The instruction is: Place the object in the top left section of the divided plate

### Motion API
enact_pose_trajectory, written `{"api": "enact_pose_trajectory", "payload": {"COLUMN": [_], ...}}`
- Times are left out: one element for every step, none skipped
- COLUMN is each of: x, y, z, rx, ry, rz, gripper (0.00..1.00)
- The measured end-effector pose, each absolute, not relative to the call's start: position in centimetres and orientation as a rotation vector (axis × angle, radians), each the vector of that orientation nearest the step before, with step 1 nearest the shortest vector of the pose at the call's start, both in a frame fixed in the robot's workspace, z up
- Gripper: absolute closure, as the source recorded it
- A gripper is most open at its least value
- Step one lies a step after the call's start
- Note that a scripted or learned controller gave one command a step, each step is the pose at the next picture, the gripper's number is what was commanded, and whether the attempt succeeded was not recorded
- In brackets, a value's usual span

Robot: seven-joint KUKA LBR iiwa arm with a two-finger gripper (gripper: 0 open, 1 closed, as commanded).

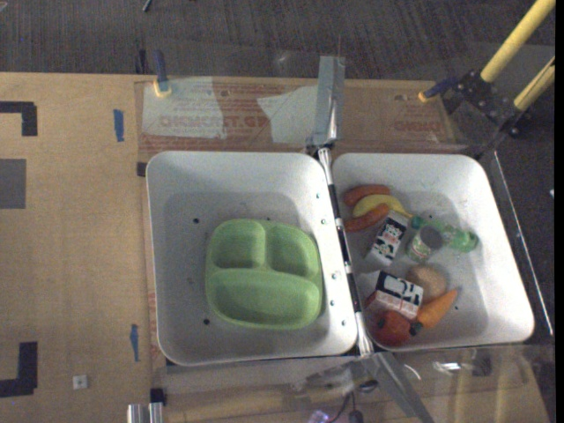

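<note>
A green plate [263, 274] lay in the left bin [176, 192], toward the table's front edge. Toy foods filled the right bin [493, 201]: a carrot [438, 307], banana [381, 206], milk carton [387, 240], tomato [393, 326]. The pincer's state could not be told.

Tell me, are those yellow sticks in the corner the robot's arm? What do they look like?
Probably not: its arm is grey with an orange band. Those are two straight yellow bars slanting down into a dark clamp at the bench's far right corner.
</note>
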State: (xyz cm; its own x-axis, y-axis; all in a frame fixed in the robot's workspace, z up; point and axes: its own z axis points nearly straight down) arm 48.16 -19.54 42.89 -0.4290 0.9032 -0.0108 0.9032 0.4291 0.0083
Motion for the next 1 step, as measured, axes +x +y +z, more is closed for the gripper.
{"api": "enact_pose_trajectory", "payload": {"x": [48.30], "y": [-19.62], "z": [44.02], "rx": [1.668], "ry": [2.638], "rz": [0.003], "gripper": [1.00]}}
